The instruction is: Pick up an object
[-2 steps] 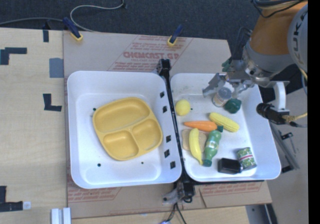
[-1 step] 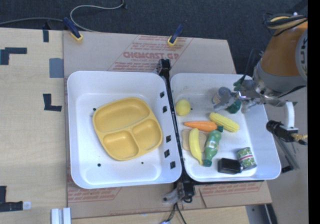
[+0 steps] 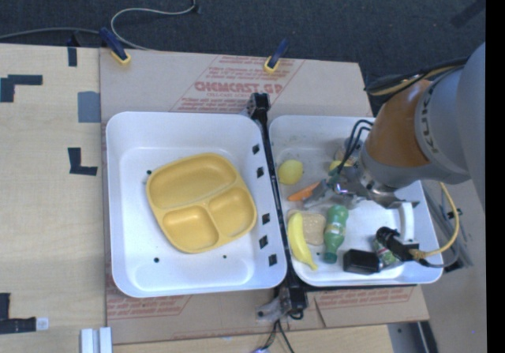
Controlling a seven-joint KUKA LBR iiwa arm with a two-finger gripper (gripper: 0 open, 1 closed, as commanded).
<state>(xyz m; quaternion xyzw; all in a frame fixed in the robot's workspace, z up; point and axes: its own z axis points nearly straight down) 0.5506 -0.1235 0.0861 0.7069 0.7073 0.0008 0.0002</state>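
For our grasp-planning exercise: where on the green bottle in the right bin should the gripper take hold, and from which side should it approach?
Grip the green bottle across its body, coming from above. It lies on its side, long axis up and down the picture, so squeeze across its narrow width. The banana lies close on its left, so room there looks tight.

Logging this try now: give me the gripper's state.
Gripper: low in the right bin, over the carrot and green bottle; open or closed cannot be told.
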